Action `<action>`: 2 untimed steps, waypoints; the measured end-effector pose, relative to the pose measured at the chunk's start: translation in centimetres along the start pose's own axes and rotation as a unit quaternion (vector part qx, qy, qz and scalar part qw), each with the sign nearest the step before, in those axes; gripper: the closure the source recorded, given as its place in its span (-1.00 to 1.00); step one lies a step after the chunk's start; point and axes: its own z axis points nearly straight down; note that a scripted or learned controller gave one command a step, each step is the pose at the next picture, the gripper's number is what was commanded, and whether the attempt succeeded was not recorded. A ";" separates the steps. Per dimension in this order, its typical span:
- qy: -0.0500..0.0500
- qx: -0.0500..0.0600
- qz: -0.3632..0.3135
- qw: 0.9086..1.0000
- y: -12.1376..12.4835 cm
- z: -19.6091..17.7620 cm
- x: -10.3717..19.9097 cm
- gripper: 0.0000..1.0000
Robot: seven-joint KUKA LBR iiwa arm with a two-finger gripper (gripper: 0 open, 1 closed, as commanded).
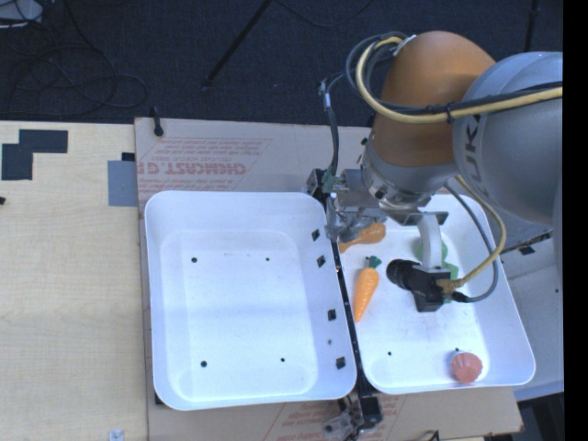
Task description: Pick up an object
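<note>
Carrot (366, 291) was the toy we thought easiest to pick up, and it lay flat in the right bin (501, 375), by the wall between the bins. Nearest us sat a pink ball (466, 367). Farther back, our gripper (347, 231) hung low over an orange piece (366, 236). We could not tell its grip. Nothing looked lifted yet, so the job was not done.
</note>
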 end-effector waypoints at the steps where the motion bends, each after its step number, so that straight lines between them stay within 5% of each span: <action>1: 0.000 -0.007 0.000 1.000 -0.4 -9.3 5.9 1.00; 2: -0.001 -0.004 0.000 1.000 2.7 -12.0 7.2 1.00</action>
